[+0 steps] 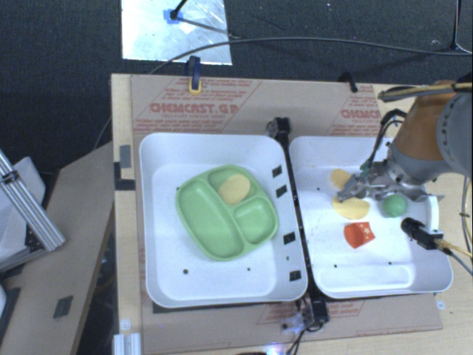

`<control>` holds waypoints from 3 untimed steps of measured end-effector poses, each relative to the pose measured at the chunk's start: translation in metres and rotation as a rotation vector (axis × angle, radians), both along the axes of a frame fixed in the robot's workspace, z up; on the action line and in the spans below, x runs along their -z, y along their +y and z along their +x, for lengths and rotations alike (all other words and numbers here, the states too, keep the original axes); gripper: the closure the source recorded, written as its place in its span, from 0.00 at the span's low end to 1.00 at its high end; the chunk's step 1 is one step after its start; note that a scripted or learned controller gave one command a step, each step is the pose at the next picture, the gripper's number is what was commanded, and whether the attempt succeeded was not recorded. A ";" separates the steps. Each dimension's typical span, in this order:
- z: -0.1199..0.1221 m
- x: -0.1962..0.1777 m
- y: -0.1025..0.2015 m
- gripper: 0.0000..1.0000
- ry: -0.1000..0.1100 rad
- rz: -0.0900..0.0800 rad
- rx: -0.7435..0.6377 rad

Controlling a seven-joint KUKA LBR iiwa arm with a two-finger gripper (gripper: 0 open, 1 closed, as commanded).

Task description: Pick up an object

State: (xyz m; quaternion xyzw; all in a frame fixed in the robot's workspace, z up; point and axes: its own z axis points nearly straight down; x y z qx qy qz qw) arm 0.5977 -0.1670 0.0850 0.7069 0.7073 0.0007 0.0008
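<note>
Arm down in the right bin (369, 279), reaching among the small objects.

The gripper (355, 188) sits low between two yellow pieces (350, 208), with a green ball (394, 205) just beside and a red piece (359, 234) near; I judge the grasp not yet made. Whether it is clenched or released I cannot tell, and the wrist hides part of the bin.

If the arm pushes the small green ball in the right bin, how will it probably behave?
The green ball looks round and smooth, so it would probably roll away at a light push. It lies on the flat floor of the right bin, so little would stop it before a wall. Its small size suggests that it is light.
</note>
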 end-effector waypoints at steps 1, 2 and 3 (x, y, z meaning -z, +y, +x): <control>0.001 -0.012 0.000 1.00 -0.004 -0.001 0.000; 0.000 -0.076 0.003 1.00 -0.004 -0.001 -0.003; 0.007 -0.138 0.003 1.00 -0.004 -0.001 -0.004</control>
